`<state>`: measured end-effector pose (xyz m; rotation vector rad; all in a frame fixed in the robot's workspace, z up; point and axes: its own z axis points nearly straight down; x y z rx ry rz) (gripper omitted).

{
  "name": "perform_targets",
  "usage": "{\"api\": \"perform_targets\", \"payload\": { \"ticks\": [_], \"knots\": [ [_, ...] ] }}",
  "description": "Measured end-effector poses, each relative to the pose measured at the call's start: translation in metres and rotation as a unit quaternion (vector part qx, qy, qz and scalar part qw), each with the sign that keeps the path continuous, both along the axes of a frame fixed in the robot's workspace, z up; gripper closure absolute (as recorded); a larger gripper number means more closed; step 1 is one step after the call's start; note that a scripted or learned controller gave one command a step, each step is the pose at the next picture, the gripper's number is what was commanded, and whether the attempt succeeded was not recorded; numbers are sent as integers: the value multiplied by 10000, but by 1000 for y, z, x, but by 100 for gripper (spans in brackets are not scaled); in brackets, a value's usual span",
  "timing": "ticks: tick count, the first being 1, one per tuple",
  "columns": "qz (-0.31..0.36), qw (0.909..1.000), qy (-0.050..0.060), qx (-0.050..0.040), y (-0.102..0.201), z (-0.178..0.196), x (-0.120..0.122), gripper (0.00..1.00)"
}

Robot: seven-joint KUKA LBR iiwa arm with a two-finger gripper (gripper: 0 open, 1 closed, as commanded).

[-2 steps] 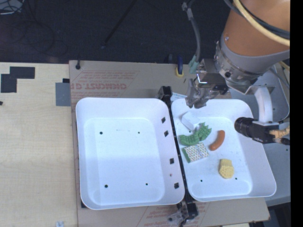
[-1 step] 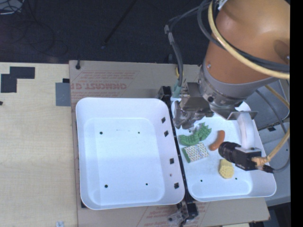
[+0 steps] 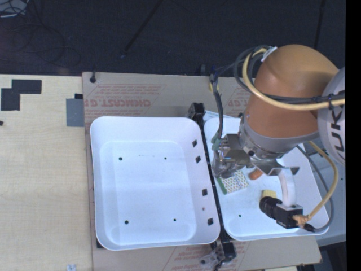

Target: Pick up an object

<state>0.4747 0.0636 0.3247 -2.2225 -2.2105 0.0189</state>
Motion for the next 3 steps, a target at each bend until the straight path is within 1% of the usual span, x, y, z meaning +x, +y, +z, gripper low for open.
{"api": "perform_targets", "payload": {
  "ticks": [1,2,3],
  "knots": [
    [17,10000,-44,16,-77,-13,1,100],
    [-12,10000,-26,15,-162,-56,0,100],
    [13,10000,-73,6,-217,-12,7,100]
  ]
}}
